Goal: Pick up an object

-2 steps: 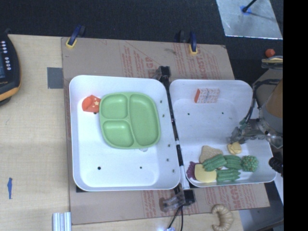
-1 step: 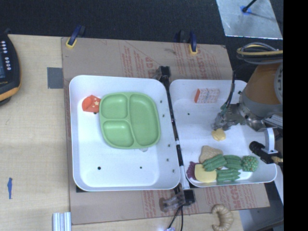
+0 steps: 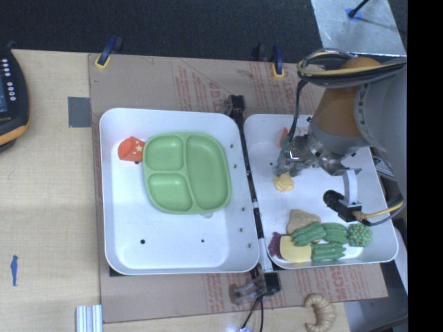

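You have two white bins side by side on the cardboard-covered bench. The left bin [image 3: 124, 247] holds two things: a green divided plate [image 3: 187, 172] with three compartments, lying flat near the bin's middle, and a small red object with a yellow mark [image 3: 130, 149] just beside the plate's upper-left corner, close to the bin's far-left wall.

The right bin [image 3: 266, 137] holds a small pale yellow lump [image 3: 283, 182] near its centre. The other pieces are crowded along the bin's near edge: a tan wedge-shaped piece [image 3: 302, 220], a bundle of green bean-like pieces [image 3: 320, 239], a knobbly green piece [image 3: 358, 235] at the bundle's right end, a flat yellow piece [image 3: 294, 252] under its left end, and a dark purple piece [image 3: 275, 243] only partly visible. How many beans are in the bundle you cannot count; they overlap.

The gripper [image 3: 289, 163] sits directly above the yellow lump, at or very near it. Its fingers are lost in the dark metal of the wrist, so you cannot tell whether they are spread or closed, nor whether anything is caught between them. A sliver of orange-red [image 3: 284, 137] shows behind the wrist, mostly hidden. The arm covers the bin's right portion.
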`<state>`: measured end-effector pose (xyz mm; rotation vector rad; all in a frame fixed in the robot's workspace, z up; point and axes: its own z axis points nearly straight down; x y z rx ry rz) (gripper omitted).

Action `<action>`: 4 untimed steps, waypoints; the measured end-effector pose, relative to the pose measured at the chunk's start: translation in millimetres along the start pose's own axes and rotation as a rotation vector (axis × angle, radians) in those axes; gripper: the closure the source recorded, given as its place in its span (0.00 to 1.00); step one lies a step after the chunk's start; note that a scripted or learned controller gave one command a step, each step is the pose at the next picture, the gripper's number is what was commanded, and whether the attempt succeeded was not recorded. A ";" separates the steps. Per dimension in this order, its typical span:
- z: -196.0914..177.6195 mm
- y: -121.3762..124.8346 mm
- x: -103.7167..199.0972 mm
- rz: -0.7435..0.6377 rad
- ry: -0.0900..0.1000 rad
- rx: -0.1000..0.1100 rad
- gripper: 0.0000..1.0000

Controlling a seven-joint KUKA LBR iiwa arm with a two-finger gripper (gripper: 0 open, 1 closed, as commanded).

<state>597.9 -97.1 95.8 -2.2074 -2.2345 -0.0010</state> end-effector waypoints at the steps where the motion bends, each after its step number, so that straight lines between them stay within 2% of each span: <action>1: -102.9 32.9 115.0 -0.003 0.003 -0.009 1.00; 2: -96.2 29.6 107.6 0.007 -0.001 0.004 0.00; 3: -96.7 59.3 20.9 0.016 -0.005 0.000 0.00; 4: 8.6 34.7 2.3 0.010 -0.002 0.011 0.00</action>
